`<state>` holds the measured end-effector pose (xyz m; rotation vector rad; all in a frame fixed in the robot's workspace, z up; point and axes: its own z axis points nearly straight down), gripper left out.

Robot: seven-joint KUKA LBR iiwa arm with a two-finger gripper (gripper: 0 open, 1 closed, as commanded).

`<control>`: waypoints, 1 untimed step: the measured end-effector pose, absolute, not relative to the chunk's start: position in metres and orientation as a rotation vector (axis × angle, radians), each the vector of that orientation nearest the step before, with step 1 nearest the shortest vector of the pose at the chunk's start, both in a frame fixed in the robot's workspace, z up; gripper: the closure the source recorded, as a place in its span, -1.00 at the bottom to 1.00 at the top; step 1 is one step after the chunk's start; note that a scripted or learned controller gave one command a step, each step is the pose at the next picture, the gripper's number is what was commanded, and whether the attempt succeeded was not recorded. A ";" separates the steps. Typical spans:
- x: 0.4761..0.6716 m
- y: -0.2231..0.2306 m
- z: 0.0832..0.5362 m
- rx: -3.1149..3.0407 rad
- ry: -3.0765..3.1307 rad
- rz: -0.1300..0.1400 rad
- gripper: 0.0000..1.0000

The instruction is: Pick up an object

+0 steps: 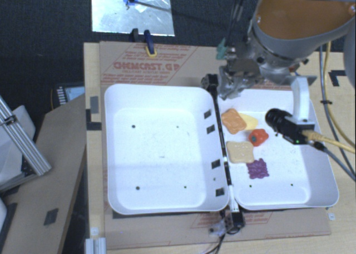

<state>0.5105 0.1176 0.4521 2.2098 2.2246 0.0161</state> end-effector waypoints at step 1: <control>0.486 0.114 0.541 2.211 2.224 0.018 1.00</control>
